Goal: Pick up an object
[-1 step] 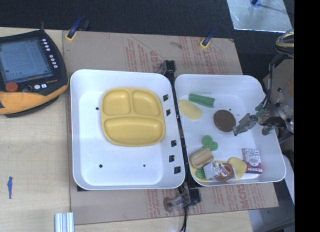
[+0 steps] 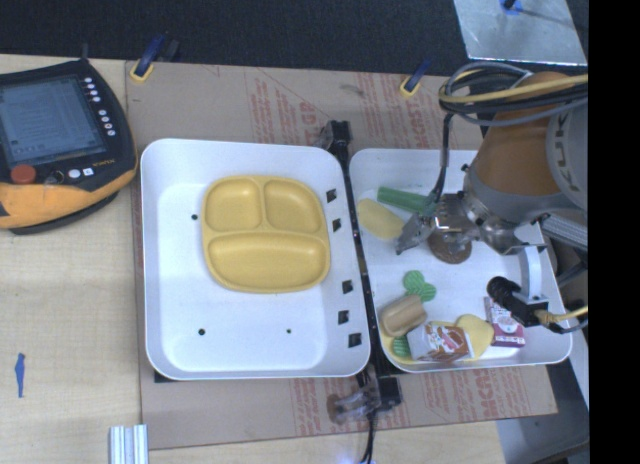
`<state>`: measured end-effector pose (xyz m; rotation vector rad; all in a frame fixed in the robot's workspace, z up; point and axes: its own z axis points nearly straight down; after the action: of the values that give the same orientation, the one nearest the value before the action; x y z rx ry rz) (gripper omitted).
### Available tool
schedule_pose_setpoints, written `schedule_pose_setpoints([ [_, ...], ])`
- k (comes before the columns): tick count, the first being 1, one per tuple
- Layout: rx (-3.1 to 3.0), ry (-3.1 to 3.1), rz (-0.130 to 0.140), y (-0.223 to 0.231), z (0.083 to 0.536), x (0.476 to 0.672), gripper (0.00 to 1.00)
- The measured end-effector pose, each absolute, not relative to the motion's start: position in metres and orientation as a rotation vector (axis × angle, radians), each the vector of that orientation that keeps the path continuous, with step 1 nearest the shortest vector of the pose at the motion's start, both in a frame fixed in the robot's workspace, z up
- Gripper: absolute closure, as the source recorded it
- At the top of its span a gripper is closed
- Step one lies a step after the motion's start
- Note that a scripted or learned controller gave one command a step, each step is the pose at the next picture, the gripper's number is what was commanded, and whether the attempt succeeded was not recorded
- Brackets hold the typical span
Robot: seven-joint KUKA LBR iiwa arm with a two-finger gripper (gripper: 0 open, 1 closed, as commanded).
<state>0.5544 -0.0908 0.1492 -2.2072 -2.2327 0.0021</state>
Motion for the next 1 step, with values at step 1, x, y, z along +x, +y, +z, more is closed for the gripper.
schedule_pose_setpoints([
  [1,-2.222,-2.228,-0.003,-0.1444,0.092,0.6144,0.0],
])
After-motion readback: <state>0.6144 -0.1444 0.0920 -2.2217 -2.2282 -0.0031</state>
